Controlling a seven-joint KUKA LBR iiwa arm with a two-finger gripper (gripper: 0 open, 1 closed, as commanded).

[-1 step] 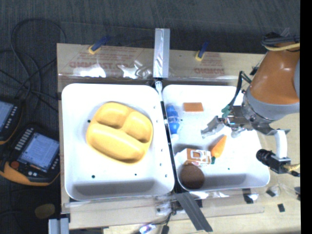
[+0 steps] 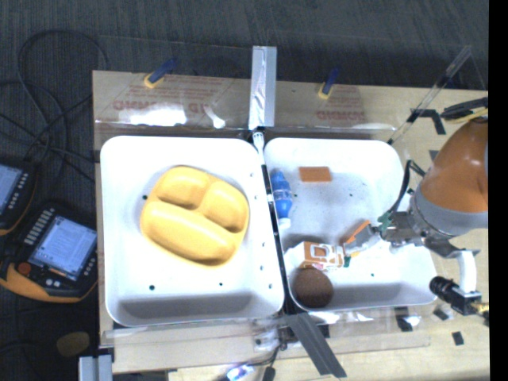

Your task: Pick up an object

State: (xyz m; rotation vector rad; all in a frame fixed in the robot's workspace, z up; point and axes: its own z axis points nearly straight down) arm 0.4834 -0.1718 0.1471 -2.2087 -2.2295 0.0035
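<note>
The right bin (image 2: 373, 153) holds several small things. An orange-brown flat block (image 2: 315, 174) lies near its back wall, and a blue bottle (image 2: 280, 194) lies along its left wall. A brown ball (image 2: 314, 286) rests in the front left corner, with a white and orange packet (image 2: 323, 254) just behind it. A thin orange and green stick (image 2: 357, 236) lies in the middle. My gripper (image 2: 390, 230) hangs low over the bin's right side, just right of the stick's end. A big yellow bread-shaped toy (image 2: 195, 213) lies in the left bin (image 2: 119, 213).
The arm's orange band (image 2: 467, 171) and grey wrist reach in over the right bin's right rim. A metal divider post (image 2: 263, 86) stands behind the two bins. Handheld devices (image 2: 55, 248) and cables lie on the floor at the left.
</note>
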